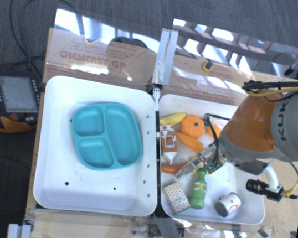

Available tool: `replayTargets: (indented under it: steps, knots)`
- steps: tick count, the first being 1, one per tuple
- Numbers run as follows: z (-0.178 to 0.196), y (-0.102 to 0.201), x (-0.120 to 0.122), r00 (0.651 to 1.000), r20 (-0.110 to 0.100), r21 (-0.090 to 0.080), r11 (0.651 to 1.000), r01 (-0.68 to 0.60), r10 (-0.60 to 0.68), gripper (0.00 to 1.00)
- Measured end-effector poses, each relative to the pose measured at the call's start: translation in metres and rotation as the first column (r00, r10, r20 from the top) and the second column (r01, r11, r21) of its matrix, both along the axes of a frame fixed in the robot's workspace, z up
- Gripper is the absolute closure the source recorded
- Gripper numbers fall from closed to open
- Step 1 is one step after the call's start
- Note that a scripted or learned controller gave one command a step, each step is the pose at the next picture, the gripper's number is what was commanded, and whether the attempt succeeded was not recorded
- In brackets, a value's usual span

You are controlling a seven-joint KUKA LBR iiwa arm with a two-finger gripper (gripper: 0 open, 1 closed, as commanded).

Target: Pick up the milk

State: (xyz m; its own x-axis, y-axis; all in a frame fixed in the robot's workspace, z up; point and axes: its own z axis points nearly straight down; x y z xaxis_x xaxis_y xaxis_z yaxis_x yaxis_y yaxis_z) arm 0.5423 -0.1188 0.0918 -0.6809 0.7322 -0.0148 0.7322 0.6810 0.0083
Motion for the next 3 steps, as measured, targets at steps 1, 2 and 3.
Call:
replayTargets:
  steps: [1, 2, 3]
  knots:
    - [0.092, 0.099, 0.045, 0.99, -0.015, 0.005, 0.99, -0.139, 0.139, 0.0]
    - [0.091, 0.141, -0.048, 0.933, -0.018, 0.007, 0.933, -0.359, 0.359, 0.0]
    - [0.1, 0.142, -0.048, 0.933, -0.016, 0.01, 0.933, -0.359, 0.359, 1.0]
